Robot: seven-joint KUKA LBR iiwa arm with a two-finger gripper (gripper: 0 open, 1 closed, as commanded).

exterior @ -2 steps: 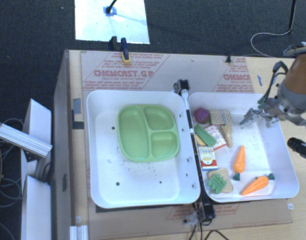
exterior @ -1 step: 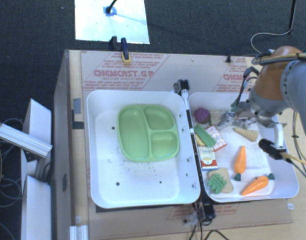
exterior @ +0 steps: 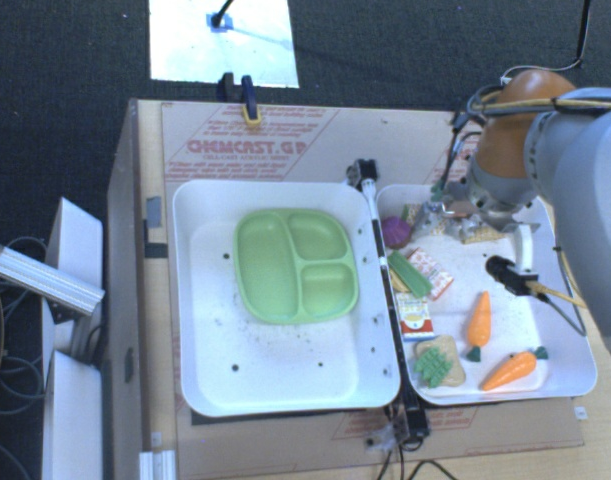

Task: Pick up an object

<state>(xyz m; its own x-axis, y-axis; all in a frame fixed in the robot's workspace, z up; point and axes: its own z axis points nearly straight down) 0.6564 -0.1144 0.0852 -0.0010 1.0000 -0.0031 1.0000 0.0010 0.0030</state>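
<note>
**A:** The gripper (exterior: 447,208) is low over the far end of the right bin (exterior: 560,343), with the grey arm reaching in from the right. I can't tell from up here whether it is open or closed; the wrist hides it.

**B:** And nothing visibly held. So I'd call this the reach-and-descend step, with the grasp itself not yet made.

**A:** All the candidates are in that right bin. The purple vegetable (exterior: 395,232) sits just left of the gripper, against the wall between the bins. A red-and-white packet (exterior: 432,273) lies a little nearer. Two carrots, one upright-ish (exterior: 479,318) and one slanted (exterior: 510,370), lie towards the near right corner.

**B:** The left bin (exterior: 205,368) holds just the green plate (exterior: 293,266), well apart from the action.

**A:** Next move, as I judge it: settle squarely over one piece, probably the purple one or whatever sits underneath, close on it, then lift straight up.

**B:** It's crowded at that far end, so a pinch could catch the wall or a neighbour.
</note>
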